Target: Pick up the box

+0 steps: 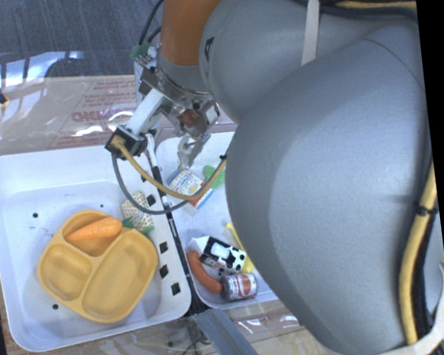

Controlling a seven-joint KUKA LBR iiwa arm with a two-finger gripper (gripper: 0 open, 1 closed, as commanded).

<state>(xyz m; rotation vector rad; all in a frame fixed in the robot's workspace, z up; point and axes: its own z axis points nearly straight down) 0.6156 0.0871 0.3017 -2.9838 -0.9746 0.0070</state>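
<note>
The big grey robot arm [324, 161] reaches in from the right and covers most of the right white bin [220, 296]. Its jaws [188, 154] hang low over the far end of that bin. The small yellow and white cardboard box [184, 184] lies just under them, at the bin's far left side, close to the wall between the two bins. A green thing [216, 176] sits just beside the box.

The jaws look narrow, with thin fingers [185, 151] pointing down at the box. I cannot see the box between them, so I would not say they hold it. They seem just above it, maybe touching its top.

To do this step well, the jaws should come straight down over the middle of the box and squeeze its two flat sides. They must miss the bin wall and the green thing, then lift slowly.

In the left white bin [15, 176] sits a yellow plastic tray with three parts [98, 276], and an orange toy carrot [94, 230] lies on it. Near the front of the right bin are a black and white toy cow [225, 256] and a small can [238, 287].
</note>
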